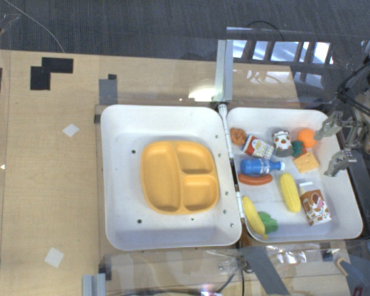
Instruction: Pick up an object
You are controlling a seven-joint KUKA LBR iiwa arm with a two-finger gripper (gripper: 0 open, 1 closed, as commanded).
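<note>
Camera view — one tray [179, 176], perhaps ten toys [289, 192].

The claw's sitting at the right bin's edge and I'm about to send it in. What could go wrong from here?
1. The right bin is crowded: the cheese wedge touches the orange, so a grab there may nudge both.
2. The claw hangs over the bin's right rim and could clip it on descent.

Just one camera here, fixed up above the light wooden bench [43, 184], looking down at a slant over both shallow white plastic bins [120, 165].
</note>
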